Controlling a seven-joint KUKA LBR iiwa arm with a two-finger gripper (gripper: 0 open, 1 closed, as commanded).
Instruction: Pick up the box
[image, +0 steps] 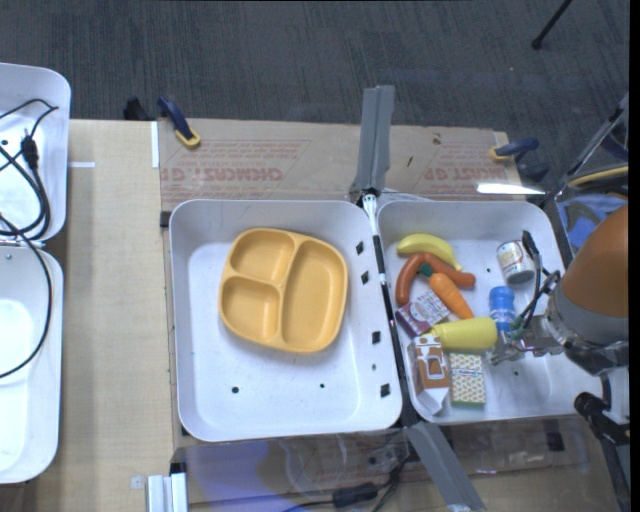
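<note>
- Two white bins are sitting side by side on a bench, seen from above at a slant; the arm (598, 285) is reaching in from three o'clock.
- The left bin (200, 380) is holding a yellow divided plate (284, 289), lying flat near its middle, well apart from the clutter.
- The right bin (520, 395) is holding a crowd of small things packed together along its nine o'clock side, probably just as they were tipped in.
- The box (468, 380), small and pale green, is lying flat at about six o'clock in that bin, touching an orange carton (432, 362) at its nine o'clock.
- A yellow bottle (466, 333) is lying just at the box's twelve o'clock; beyond it are a carrot (449, 294), a sausage (404, 279) and a banana (427, 245).
- A can (514, 261) and a blue bottle (502, 305) are lying toward the arm.
- The gripper (522, 343) is hanging low at the box's two o'clock, near the yellow bottle's end; it seems to be lining up, not yet over the box.
- Whether the pincer is open or closed, I cannot tell; the dark metal is blurring together.
- The arm's bulk is covering the bin's three o'clock side, and its far part is being cut off by the frame.
- The box's print is too small to read.
</note>
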